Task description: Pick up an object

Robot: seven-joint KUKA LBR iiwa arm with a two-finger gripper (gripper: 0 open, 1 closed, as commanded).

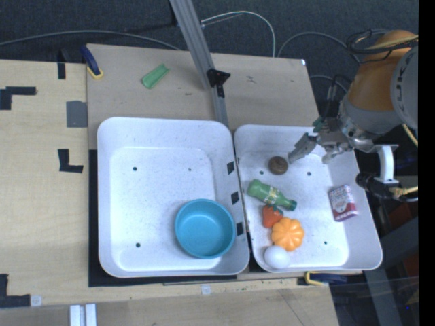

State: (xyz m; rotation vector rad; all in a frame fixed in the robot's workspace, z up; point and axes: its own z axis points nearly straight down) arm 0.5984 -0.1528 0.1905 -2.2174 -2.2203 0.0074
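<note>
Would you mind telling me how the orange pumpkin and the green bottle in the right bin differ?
The pumpkin is orange, round and squat; the green bottle is long and slim. The bottle lies on its side nearer the bin's middle, while the pumpkin sits closer to the front edge beside a white egg. Both rest in the right bin, apart from the gripper.

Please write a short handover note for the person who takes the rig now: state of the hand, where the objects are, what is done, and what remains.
Hand: over the upper part of the right bin, open, holding nothing.
Right bin holds: brown round object just left of the fingers, green bottle, red item, orange pumpkin, white egg, red-and-white can near the right wall.
Left bin holds a blue bowl.
Done: nothing picked yet.
Left: close on an object and lift it; the brown one looks nearest.
</note>
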